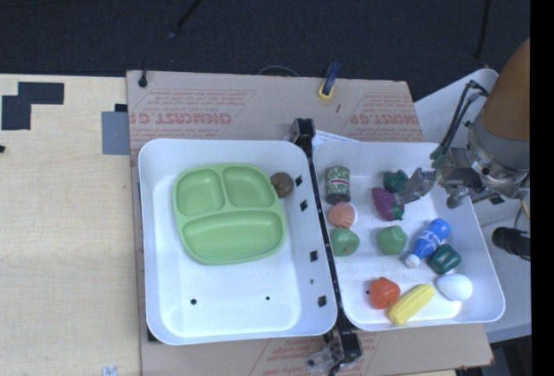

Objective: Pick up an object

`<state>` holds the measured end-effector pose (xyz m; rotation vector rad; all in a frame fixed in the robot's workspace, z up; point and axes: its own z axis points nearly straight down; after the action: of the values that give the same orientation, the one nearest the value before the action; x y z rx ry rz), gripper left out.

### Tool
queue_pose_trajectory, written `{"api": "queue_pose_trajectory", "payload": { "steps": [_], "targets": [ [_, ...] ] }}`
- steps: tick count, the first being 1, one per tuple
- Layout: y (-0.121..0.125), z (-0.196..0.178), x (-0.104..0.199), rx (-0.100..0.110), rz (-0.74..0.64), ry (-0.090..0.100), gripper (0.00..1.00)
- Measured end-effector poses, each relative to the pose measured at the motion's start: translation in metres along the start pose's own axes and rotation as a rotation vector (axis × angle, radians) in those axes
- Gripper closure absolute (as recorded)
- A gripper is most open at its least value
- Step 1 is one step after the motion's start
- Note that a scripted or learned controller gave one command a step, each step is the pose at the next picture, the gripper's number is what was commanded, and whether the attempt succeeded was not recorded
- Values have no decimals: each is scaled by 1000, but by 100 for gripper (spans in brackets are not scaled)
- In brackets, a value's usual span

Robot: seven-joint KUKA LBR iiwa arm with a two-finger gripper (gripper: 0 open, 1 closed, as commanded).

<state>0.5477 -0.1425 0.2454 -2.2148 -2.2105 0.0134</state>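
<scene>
Camera view, from above and at a slant, takes in both white bins, and from where I stand nothing has been lifted yet. The gripper (pixel 426 184) sits low over the upper part of the right bin (pixel 485 236), reaching in from the right with the grey wrist and orange band behind it. Its dark fingers look parted, with a gap between them and nothing in that gap, so I judge the hand open and empty; the pick is still to be made.

Every candidate rests on the bin floor. Nearest the fingers are the dark green toy (pixel 396 181), just beside the fingertips on their left, and the purple toy (pixel 386 203), just below and to the left, perhaps touching a fingertip, though I cannot tell for certain. The blue and white bottle (pixel 428 242) lies near, below the gripper. Further off are the green pepper-like piece (pixel 391 239), the dark green piece (pixel 445 258) by the bottle, the white egg (pixel 454 286), the yellow corn (pixel 410 302) and the red piece (pixel 383 292) along the lower edge. Toward the divider stand a small can (pixel 337 184), a peach-coloured ball (pixel 342 214) and another green piece (pixel 344 241).

The left bin (pixel 164 279) holds a green divided plate (pixel 229 214) with a small brown ball (pixel 281 184) beside its upper right corner, well apart from the arm.

What remains, by my reckoning, is all of it: settle over one toy, most likely the purple or dark green one, close on it and raise it clear.
</scene>
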Motion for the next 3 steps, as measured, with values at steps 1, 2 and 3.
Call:
{"api": "queue_pose_trajectory", "payload": {
  "steps": [1,2,3],
  "targets": [
    [2,-7,0,-14,-2,-2,0],
    [1,58,3,-6,-3,0,0],
    [-1,122,9,-6,-3,0,0]
  ]
}}
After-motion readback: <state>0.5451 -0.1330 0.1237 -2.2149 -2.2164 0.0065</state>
